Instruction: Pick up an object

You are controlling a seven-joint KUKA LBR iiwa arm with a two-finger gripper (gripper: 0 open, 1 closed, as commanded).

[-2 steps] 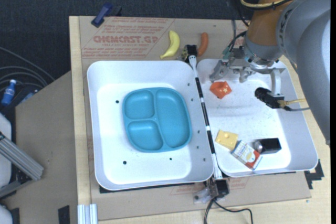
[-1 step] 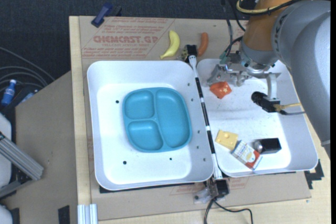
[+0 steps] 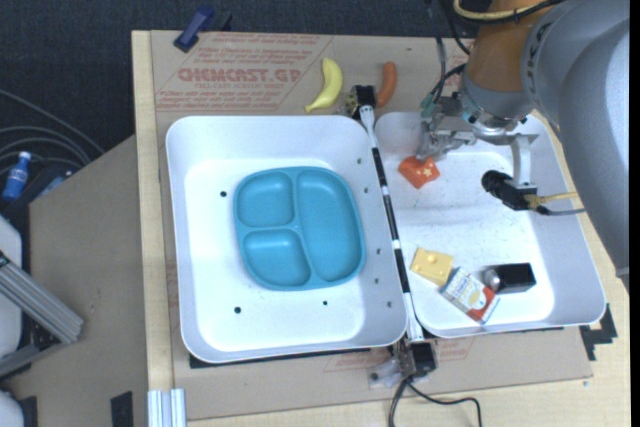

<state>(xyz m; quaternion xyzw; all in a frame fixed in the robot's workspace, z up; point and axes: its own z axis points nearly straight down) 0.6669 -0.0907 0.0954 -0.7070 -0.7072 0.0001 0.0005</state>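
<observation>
The gripper (image 3: 433, 145) is held low in the far corner of the right bin (image 3: 560, 245), close to the bin's far rim and to the ridge shared with the left bin (image 3: 200, 245). Whether it is open or closed cannot be told, and nothing is seen to be gripped. A small red block (image 3: 419, 172) is found just beneath the tool's tip, on the side nearer the camera — contact between them cannot be judged. Further toward the camera from the tool, a broad stretch of bare bin floor is seen. Past it a yellow wedge (image 3: 432, 264), a red-and-white packet (image 3: 468, 295) and a black block (image 3: 515, 277) are clustered toward the near rim. Across the ridge from the tool, a blue divided plate (image 3: 298, 227) is centred in the left bin, with bare margins on all sides. Beyond the far rim, a banana (image 3: 325, 85) and an orange carrot-like piece (image 3: 386, 83) are laid on the board — outside both bins.
</observation>
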